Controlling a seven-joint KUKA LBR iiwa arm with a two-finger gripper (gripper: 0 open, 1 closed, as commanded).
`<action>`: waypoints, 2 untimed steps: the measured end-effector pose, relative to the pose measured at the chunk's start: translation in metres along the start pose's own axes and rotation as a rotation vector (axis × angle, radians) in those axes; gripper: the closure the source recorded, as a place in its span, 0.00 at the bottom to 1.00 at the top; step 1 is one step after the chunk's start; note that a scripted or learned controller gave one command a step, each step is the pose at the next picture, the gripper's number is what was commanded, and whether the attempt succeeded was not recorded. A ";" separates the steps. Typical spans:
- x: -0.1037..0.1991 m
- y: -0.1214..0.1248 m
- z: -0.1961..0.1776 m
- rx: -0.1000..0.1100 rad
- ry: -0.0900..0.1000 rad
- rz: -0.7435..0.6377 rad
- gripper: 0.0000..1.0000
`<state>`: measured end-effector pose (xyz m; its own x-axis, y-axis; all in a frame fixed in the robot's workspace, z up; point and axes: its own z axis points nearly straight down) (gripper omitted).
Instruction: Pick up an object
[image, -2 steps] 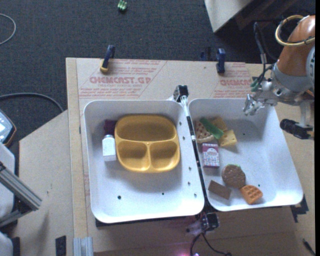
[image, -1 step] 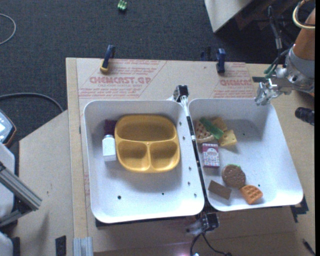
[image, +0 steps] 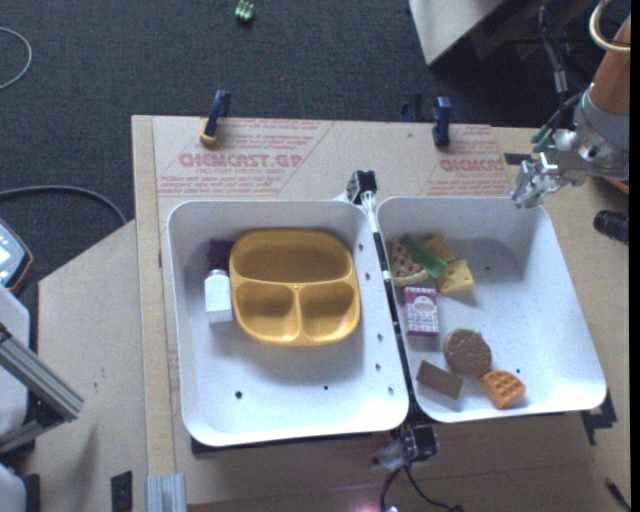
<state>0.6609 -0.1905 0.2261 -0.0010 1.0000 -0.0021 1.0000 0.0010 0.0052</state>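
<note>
Two white bins sit side by side on the cardboard-topped bench, and the right bin (image: 560, 300) holds all the small pickable things. The gripper (image: 528, 190) hangs over that bin's far right corner, above the rim. It is too small and blurred from where I stand to say how far apart its fingers are, and I can see nothing held in them.

Nearest the gripper, up at the far end of the right bin, a yellow cheese wedge (image: 457, 277) lies touching a green strip (image: 424, 255) and a waffle-like round (image: 405, 262). A small red carton (image: 421, 310) sits just below them by the dividing wall. Further toward me are a brown cookie (image: 467, 352), a brown slab (image: 439, 380) and an orange waffle square (image: 503, 388). The left bin (image: 190, 380) holds a yellow divided plate (image: 295, 285) and a little white bottle (image: 218, 295) beside it.

To do this well, I would go for something standing apart. The cheese wedge is closest, but it is crowded by the strip. The orange waffle square or the cookie have bare floor around them, so the fingers could come straight down on either side without nudging a neighbour. Either way, the arm needs to move in from the rim and then descend.

Red lettering on the cardboard reads roughly "CHEMCAST GP"; the smaller lines below it and the carton's label are unreadable.
</note>
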 end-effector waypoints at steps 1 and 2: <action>0.046 -0.015 0.004 0.008 0.004 -0.003 1.00; 0.090 -0.026 0.003 0.008 0.005 -0.004 1.00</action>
<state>0.6349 -0.1005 0.2224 -0.0049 1.0000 0.0024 1.0000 0.0049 -0.0025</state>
